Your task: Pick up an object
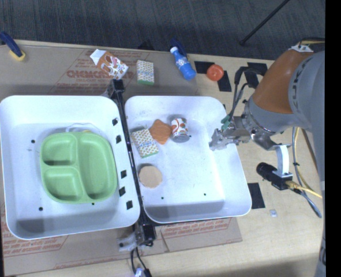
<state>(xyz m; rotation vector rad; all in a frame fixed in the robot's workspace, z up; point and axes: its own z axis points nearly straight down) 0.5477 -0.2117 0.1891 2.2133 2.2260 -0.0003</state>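
- We saw the left bin [8,154] holding a pale green divided tray [78,166], lying flat near its middle.
- In the right bin [216,189] we counted four small things bunched at the left half: a green-and-white checked packet [145,142] against the left wall, an orange lump [160,131] touching it, a small printed can [179,128] on its side just right of the lump, and a tan round disc [150,176] lying apart below them.
- The arm [285,97] came in from the right, its orange band above the wrist, and its tool [221,138] sat low over the bin's right rim, well apart from the objects.
- We could not tell whether the tool was open or closed; nothing showed in it.
- The bin's right half lay bare.
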